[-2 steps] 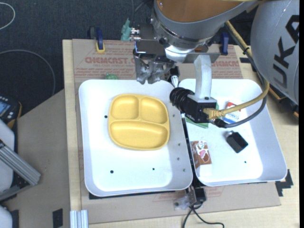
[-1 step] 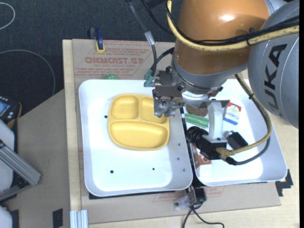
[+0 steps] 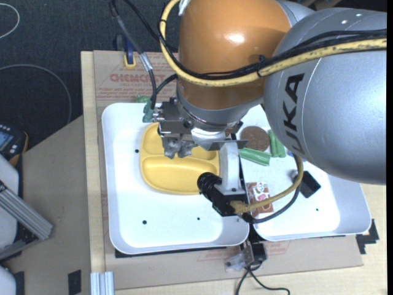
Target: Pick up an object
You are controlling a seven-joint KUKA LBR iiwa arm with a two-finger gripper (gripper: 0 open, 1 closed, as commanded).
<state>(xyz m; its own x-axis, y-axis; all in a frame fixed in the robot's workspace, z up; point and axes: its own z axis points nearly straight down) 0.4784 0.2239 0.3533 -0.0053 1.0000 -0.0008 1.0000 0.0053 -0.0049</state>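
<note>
A large yellow rounded object (image 3: pixel 175 176) lies in the middle of the left white bin (image 3: pixel 126 226). My gripper (image 3: pixel 178 147) hangs under the orange wrist band, right over the yellow object's upper edge, touching it or nearly so. The arm's bulk hides the back of the yellow object and much of the bins' middle.
The right bin (image 3: pixel 344 217) holds a brown round disc (image 3: pixel 256 137), green sticks (image 3: pixel 255 157), a small red-and-white packet (image 3: pixel 261 193) and a black piece (image 3: pixel 309 184). A green bit (image 3: pixel 146 107) peeks out at the left bin's back. Cables loop off the wrist.
</note>
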